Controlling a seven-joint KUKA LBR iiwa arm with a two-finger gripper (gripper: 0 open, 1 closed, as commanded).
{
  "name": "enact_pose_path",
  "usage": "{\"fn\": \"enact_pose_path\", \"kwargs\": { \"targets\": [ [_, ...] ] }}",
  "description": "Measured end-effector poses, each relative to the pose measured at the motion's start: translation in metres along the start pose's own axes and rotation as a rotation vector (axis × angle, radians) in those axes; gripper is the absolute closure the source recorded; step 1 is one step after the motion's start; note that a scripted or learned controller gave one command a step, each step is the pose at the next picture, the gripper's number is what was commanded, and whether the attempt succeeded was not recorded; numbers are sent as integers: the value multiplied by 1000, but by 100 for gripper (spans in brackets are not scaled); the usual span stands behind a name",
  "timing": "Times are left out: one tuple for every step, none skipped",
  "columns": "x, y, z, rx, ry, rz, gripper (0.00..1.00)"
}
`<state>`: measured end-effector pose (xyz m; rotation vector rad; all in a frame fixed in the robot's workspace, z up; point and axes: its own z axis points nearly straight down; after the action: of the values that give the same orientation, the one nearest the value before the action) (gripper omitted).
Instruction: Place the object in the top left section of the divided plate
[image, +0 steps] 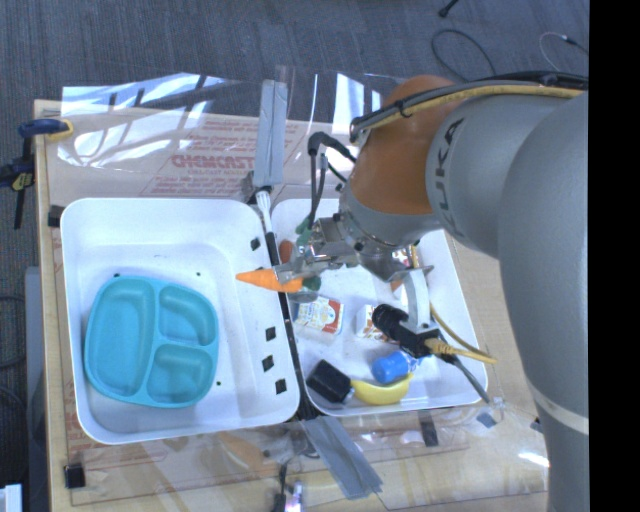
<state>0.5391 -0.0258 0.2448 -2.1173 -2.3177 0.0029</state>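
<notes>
A light blue divided plate lies in the left bin, with three sections. An orange toy carrot hangs over the divider between the two bins, its tip pointing left. My gripper is shut on the carrot's thick end, above the right bin's left edge. The carrot is to the right of the plate and well above it.
The right bin holds a small red and white carton, a black block, a yellow banana with a blue item on it, and another packet. The large grey arm covers the bin's right side.
</notes>
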Motion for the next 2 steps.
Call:
{"fn": "enact_pose_path", "kwargs": {
  "targets": [
    [78, 15, 55, 3, 0, -136, 100],
    [121, -5, 54, 3, 0, -290, 100]
  ]
}}
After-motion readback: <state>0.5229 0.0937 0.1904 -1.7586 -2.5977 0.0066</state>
